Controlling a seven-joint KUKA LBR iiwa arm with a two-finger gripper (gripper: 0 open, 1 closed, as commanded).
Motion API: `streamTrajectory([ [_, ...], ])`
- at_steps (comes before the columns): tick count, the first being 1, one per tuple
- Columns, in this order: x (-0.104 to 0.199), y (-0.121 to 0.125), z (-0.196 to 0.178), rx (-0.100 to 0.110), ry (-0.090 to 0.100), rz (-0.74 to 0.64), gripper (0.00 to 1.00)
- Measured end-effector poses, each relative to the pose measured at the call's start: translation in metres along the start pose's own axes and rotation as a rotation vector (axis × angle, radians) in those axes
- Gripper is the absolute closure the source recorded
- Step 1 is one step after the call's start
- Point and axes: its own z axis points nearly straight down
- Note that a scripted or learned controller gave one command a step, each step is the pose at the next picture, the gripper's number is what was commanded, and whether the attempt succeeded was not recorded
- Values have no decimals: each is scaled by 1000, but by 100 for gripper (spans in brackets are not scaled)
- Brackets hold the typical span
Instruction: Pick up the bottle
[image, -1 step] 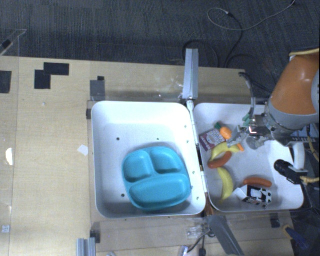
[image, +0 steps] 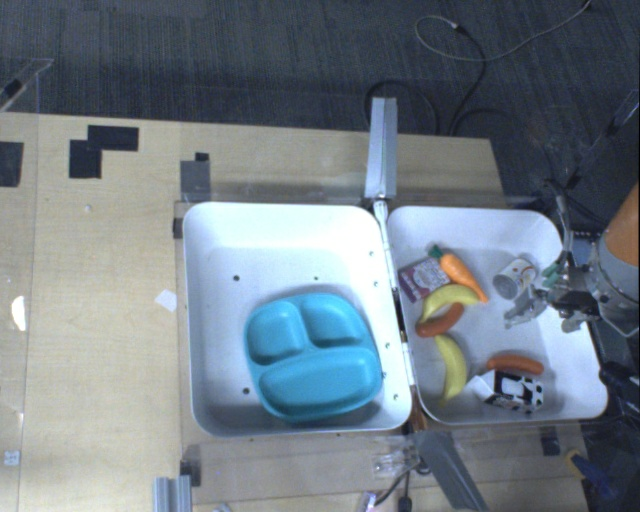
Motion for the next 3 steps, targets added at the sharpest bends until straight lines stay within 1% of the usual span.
streamTrajectory([
  [1, -44, 4, 33, 1, 0, -44, 0],
  [2, -47, 5, 11, -1, -1, -41, 0],
  [3, -8, 21, 84, 2, 0, -20, 0],
])
